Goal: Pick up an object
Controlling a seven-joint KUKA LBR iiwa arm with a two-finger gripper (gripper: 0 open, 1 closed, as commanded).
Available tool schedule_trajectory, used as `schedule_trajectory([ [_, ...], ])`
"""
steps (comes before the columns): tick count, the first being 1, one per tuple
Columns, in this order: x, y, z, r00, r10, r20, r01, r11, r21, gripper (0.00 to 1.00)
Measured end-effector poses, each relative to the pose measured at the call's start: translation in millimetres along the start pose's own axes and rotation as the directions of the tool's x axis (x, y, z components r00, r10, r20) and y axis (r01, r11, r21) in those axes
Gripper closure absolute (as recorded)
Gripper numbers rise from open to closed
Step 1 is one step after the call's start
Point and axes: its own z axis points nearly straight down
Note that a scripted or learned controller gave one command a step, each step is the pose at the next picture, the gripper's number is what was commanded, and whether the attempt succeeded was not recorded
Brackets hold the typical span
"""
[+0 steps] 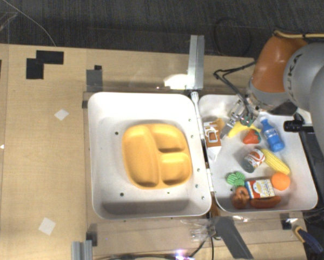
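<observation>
We see the gripper (242, 112) low in the right bin (308, 199), near its back edge, just over the banana (238, 129); we cannot tell how its jaws stand. Beside it lie a blue bottle (272, 136) and a can (253, 159). The left bin (102, 145) holds a yellow tray (156, 155).

Grey arm (313, 69), orange band (272, 64), metallic gripper (242, 114)

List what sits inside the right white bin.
The right white bin holds a blue bottle, corn cob, orange ball, small can, green piece and a carton. The pincer covers part of a yellow item.
</observation>
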Motion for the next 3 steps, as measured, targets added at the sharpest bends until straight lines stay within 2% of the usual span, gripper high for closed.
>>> schedule_trajectory([
  [1, -0.8, 3.6, -12.8, 1.000, -0.009, 0.007, 0.009, 1.000, -0.004, 1.00],
  [2, 42.0, 20.6, -126.0, 0.979, -0.203, 0.013, 0.203, 0.979, -0.011, 1.00],
  [3, 73.1, -60.1, -86.2, 0.993, -0.120, -0.001, 0.120, 0.993, -0.003, 1.00],
])
